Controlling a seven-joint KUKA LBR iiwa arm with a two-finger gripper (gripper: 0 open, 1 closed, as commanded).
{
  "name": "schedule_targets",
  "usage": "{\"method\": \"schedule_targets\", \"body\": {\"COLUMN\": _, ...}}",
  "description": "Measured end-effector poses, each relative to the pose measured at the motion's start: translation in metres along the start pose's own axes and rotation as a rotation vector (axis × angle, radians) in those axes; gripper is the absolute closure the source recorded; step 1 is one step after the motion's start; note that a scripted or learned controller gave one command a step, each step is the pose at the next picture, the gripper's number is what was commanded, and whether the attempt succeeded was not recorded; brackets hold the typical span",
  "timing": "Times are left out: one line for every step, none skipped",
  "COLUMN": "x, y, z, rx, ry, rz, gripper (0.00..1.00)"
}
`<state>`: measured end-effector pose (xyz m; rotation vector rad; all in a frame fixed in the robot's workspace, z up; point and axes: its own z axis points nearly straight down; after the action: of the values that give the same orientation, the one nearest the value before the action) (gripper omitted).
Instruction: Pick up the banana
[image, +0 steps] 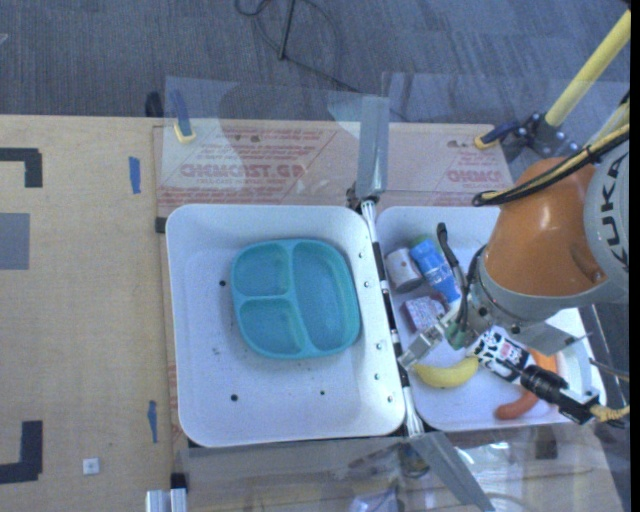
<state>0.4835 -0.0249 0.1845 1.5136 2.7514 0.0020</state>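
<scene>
the grey-and-orange arm (545, 250) leans over the right bin (470, 418). the left bin (200, 400) holds a teal divided plate (296, 297). the banana (447, 373) lies near the right bin's front edge, just beneath the gripper (440, 338); whether that pincer is clenched, i cannot tell.
</scene>
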Motion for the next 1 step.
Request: {"method": "schedule_targets", "body": {"x": -0.0074, "y": -0.0077, "z": -0.0886, "rx": -0.003, "ry": -0.004, "rz": -0.237, "gripper": 0.00}}
